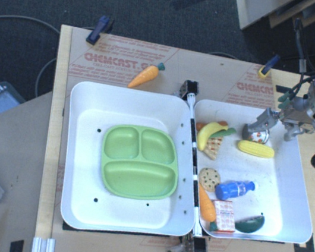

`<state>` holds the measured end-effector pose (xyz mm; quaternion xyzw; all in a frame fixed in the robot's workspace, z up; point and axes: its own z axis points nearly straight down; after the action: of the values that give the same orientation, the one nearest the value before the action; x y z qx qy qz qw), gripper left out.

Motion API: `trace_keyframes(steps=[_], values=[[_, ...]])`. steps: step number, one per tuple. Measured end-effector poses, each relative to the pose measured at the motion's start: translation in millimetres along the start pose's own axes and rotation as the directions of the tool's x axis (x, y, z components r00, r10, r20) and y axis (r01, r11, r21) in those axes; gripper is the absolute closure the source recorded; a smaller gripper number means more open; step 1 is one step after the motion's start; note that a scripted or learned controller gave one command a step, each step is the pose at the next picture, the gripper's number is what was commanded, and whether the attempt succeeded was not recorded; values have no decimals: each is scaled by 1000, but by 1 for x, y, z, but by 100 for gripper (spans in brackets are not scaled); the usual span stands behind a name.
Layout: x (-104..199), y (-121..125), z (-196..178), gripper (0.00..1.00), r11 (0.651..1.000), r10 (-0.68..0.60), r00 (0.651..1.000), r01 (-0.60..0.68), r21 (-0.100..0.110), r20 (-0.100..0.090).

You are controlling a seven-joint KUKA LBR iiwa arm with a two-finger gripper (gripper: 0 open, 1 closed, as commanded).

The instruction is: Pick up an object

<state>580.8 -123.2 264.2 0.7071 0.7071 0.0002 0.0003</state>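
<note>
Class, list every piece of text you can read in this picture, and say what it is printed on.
"CHEMCAST", red print on the brown board under the bins, top left.
The same red print repeats at top right, partly covered.
Smaller red lines beneath both: too blurred to read.
Red-and-white carton in the right bin: print too small to read.

Bright, even overhead light, soft shadows, mild glare on white bins (77, 138), slightly soft focus.
</note>
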Motion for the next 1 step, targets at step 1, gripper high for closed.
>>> trace_keyframes(steps=[1], values=[[-38, 32, 93, 0, 1000, 0, 1000, 0, 2, 0]])
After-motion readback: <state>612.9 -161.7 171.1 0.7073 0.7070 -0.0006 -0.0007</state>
